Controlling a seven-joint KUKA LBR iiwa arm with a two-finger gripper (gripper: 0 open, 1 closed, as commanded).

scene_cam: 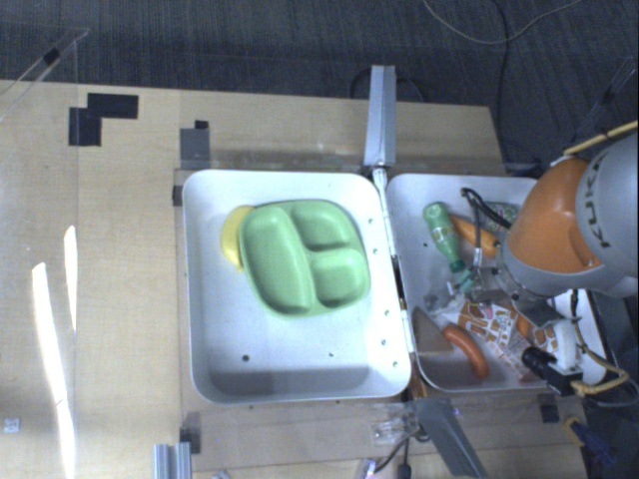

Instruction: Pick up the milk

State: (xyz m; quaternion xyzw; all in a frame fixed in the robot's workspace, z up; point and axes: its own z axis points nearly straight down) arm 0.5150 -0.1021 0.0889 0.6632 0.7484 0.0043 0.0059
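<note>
Over the right bin (pixel 429 367) the gripper (pixel 477 285) is seen low beside the milk (pixel 494 324) carton lying flat, approach step judged underway, finger state can't be told, next a descent & squeeze reqd.

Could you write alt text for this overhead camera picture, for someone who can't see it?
A grey and orange robot arm reaches into the right bin, among a green bottle, a sausage and a patterned carton. The left bin holds a green tray lying over something yellow.
</note>
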